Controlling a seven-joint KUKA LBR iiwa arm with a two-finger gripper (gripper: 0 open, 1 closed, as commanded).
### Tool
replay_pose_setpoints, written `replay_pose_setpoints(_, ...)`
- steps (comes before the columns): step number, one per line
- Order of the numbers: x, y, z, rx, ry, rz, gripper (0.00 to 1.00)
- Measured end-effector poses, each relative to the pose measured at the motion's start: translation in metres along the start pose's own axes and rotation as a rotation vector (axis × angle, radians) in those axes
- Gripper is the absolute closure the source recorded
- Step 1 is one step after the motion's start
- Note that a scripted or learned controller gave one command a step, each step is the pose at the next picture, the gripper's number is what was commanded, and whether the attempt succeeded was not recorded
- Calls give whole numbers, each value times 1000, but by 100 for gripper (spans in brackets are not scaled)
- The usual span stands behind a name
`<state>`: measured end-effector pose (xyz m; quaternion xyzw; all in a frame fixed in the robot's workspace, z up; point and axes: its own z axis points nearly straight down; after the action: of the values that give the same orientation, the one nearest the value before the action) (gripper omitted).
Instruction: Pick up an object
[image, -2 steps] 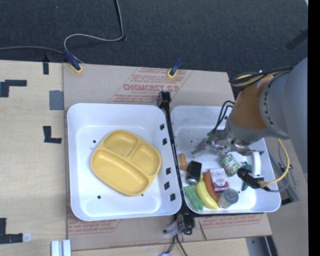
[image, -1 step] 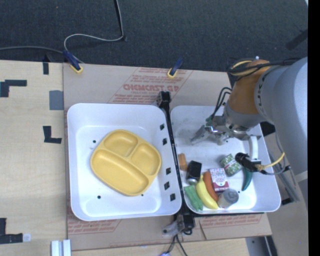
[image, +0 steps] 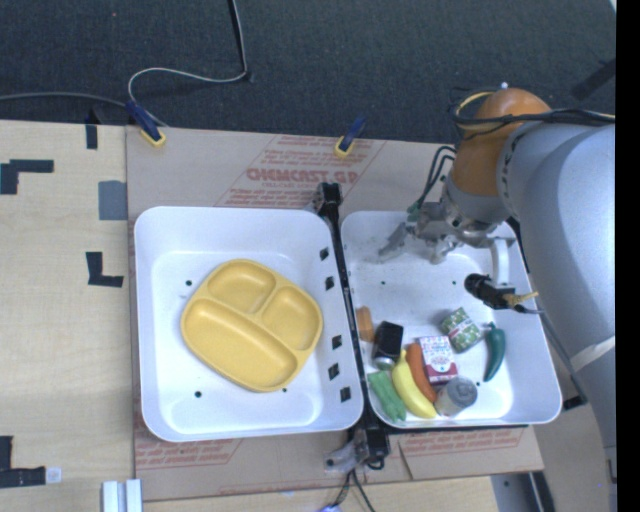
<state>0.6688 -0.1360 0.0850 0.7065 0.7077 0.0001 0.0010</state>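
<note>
My gripper (image: 412, 248) hangs over the back part of the right bin (image: 530, 400), its two fingers spread open with nothing between them. The objects lie in a cluster at the bin's front, apart from the gripper: a yellow banana (image: 413, 389), an orange carrot (image: 417, 362), a green pod (image: 385, 396), a black block (image: 387, 341), a red and white carton (image: 436, 358), a green box (image: 461, 328), a dark green chili (image: 494, 352) and a grey can (image: 457, 397). A small orange piece (image: 365, 323) lies by the bin's left wall.
The left bin (image: 160, 250) holds a yellow divided plate (image: 252, 323). A black divider with clips (image: 335, 290) runs between the bins. The grey arm (image: 570, 220) covers the right bin's far right side. Cardboard lies under both bins.
</note>
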Motion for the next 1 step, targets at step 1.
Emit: replay_pose_setpoints(1, 21, -107, 0, 3, 1, 2, 0)
